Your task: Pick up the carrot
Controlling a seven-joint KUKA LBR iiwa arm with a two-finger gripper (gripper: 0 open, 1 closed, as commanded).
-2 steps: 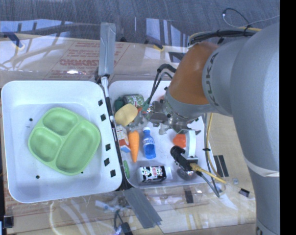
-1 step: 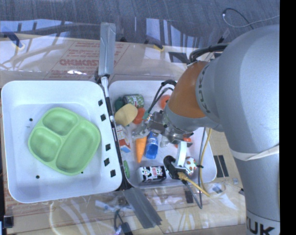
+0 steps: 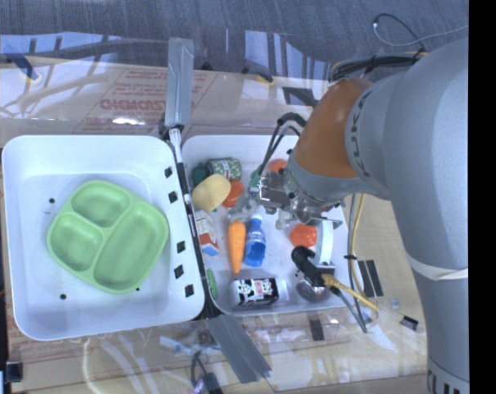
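A pale brown sheet (image 3: 84, 97) behind the bins carries red print whose largest word looks like CHEMCAST; the smaller lines above it are too faint to read. A small black-and-white carton (image 3: 255, 290) with a cow-patch pattern lies at the near edge of the right bin (image 3: 231, 143), and its label is too small to make out. The same goes for the wrap on the green can (image 3: 225, 168) near that bin's far wall. The left bin (image 3: 10, 220) holds one thing, a light green plate (image 3: 108, 235) divided into three sections, lying flat near its middle. The right bin is crowded. A yellow rounded fruit (image 3: 211, 192) sits below the can, with a red piece (image 3: 234, 194) just beside it. A small red-and-white box (image 3: 207, 240) lies against the left wall. An orange-red lump (image 3: 304, 235) lies toward the right. A blue bottle (image 3: 254, 245) with a white cap lies near the middle. The carrot (image 3: 236, 247) lies in the middle of the right bin, thick end toward the far wall and tip toward the carton, just beside the blue bottle on its left. The tool (image 3: 271, 195) hangs under the orange-banded wrist, near the carrot but apart from it, up and to the right in the view, beyond the bottle's cap. Whether the tool is open or closed cannot be told, and nothing is seen held in it.
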